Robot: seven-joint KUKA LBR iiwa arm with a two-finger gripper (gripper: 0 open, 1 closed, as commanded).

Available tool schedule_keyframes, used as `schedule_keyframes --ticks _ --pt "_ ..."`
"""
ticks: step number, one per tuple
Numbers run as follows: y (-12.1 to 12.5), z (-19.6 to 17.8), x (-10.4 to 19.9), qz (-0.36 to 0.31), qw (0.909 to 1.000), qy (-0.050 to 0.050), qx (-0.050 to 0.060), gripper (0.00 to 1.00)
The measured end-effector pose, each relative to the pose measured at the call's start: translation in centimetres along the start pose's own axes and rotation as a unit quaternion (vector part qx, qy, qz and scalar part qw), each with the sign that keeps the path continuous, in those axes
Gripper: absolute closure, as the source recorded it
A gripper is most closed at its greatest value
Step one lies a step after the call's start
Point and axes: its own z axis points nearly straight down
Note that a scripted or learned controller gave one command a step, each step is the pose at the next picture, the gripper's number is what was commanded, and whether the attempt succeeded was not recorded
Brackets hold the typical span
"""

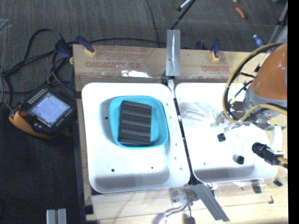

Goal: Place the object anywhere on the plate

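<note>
Dark ribbed block (136, 122) lengthwise on plate (161, 125)

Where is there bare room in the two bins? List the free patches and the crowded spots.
Left bin: the blue plate fills the middle, and the dark ridged block covers most of it. Free: the floor strip toward the near rim, below the plate. Right bin: its left-hand floor beside the divider is bare; the right side is crowded by the arm and cables.

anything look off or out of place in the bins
Nothing stands out. The dark ribbed block lies flat on the blue plate in the left bin, only slightly turned. The arm hangs over the right bin, near small dark bits.
</note>
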Motion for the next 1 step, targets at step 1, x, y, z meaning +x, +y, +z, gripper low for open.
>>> schedule_keyframes --ticks 1 --pt "0.0 -0.01 0.0 0.0 1.0 0.0 0.0 0.0"
